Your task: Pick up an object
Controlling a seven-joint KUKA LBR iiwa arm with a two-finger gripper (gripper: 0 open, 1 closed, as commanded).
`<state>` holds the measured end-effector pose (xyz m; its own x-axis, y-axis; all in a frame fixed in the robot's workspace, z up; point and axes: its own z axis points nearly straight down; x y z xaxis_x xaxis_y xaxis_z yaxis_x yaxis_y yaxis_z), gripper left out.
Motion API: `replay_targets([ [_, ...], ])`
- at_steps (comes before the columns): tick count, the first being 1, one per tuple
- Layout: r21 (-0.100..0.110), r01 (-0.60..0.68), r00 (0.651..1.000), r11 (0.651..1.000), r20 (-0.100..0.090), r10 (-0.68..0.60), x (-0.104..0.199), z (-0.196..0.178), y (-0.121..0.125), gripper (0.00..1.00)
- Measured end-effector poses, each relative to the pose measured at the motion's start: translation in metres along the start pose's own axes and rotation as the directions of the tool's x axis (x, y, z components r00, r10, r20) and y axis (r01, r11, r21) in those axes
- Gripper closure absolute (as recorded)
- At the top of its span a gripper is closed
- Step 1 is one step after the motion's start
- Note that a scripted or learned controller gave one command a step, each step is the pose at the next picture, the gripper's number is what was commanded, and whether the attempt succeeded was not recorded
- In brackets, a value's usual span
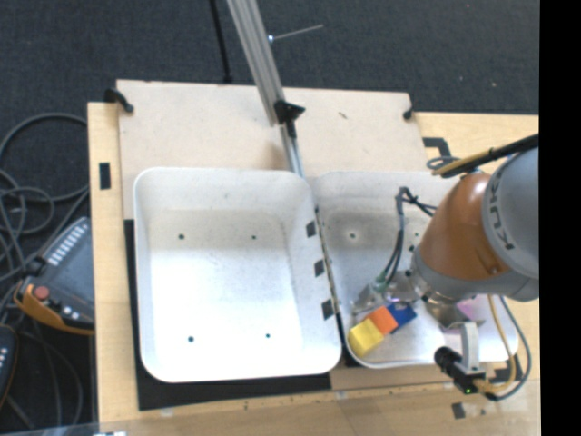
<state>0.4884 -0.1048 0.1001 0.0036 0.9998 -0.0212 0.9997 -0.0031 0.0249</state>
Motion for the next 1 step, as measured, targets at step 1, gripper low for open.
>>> replay_targets([
  [1, -0.019, -0.017, 1.000, 1.000, 0.012, 0.017, -0.0088, -0.0137, 0.0054, 1.00],
])
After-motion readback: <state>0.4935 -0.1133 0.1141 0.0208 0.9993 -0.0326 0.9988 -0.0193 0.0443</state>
